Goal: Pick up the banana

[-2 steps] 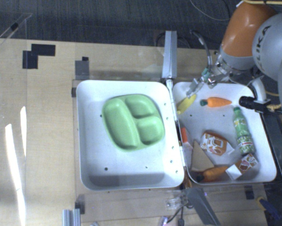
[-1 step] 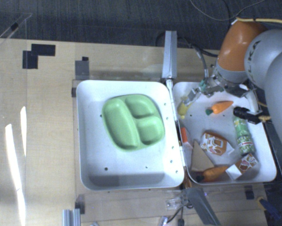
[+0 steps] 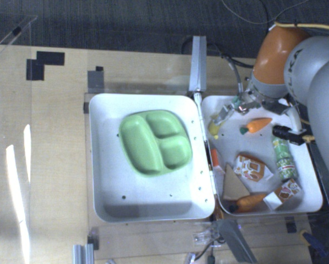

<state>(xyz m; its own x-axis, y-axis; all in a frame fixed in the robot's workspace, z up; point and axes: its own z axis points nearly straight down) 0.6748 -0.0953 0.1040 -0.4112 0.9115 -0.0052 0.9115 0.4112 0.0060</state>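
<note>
The banana (image 3: pixel 214 128) is a small yellowish shape in the right bin (image 3: pixel 313 199), in that bin's far left corner close to the divider wall. My gripper (image 3: pixel 227 113) reaches down from the orange-banded wrist and sits just above and to the right of the banana, very close to it. Contact between the two is too small to make out.
The right bin also holds a carrot (image 3: pixel 256 125), a green can (image 3: pixel 283 157), a snack packet (image 3: pixel 250 168), a second carrot (image 3: pixel 250 202), a small packet (image 3: pixel 289 190) and an orange item (image 3: pixel 214 157) by the left wall. A green divided plate (image 3: pixel 156 142) lies in the left bin (image 3: pixel 107 202).
</note>
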